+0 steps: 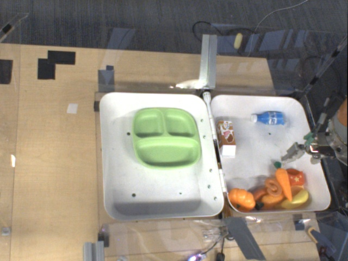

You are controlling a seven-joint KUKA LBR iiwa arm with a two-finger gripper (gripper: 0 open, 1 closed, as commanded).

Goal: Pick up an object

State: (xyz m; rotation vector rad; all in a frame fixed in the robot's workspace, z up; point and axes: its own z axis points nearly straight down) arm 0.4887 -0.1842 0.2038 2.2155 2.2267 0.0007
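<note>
A: One gripper (295, 152), hanging over the right bin (244, 105) near its 3 o'clock edge. Fingers look spread, nothing betw. them, so it holds nothing.

B: And what's closest to it?

A: Toy food pile just toward 6 o'clock from the tips: carrot (283, 181), red piece (295, 176) beside it, yellow piece (297, 199) below that. Further round at 7 o'clock, an orange pepper-like toy (241, 198). All lying on the bin floor, none lifted.

B: Other candidates?

A: Blue bottle (269, 118) on its side toward 11 o'clock from the gripper, well apart. Brown carton (227, 132) at 9 o'clock, against the divider. Left bin (117, 145) carries a green divided plate (165, 136).

B: So progress?

A: Early, by the look of it. Arm's in position over the bin, approx. above the carrot's top end, but no grasp made. Left to do: descend, close on smth, lift clear. Which item the program aims for can't be told; carrot seems likeliest.
</note>
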